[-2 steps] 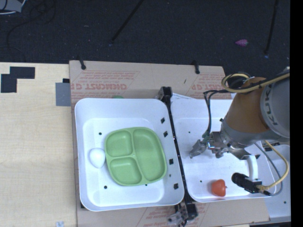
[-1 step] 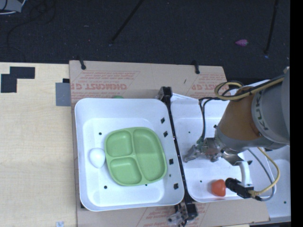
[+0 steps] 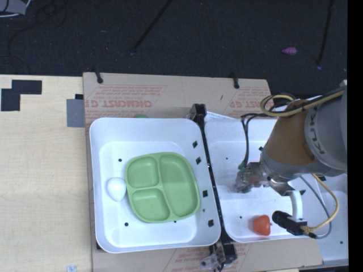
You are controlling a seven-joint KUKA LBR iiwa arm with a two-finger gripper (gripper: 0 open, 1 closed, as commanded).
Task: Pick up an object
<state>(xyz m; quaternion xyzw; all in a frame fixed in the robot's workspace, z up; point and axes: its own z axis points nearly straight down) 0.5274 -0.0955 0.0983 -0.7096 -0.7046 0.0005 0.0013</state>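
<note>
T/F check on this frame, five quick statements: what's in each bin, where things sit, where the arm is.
1. A green divided plate lies in the left bin. True.
2. A white egg-shaped object sits inside one of the plate's compartments. False: it lies on the bin floor, against the plate's left edge.
3. A red-orange object lies in the right bin. True.
4. The arm is over the left bin. False: the gripper is over the right bin.
5. The plate has two compartments. False: it has three.
</note>
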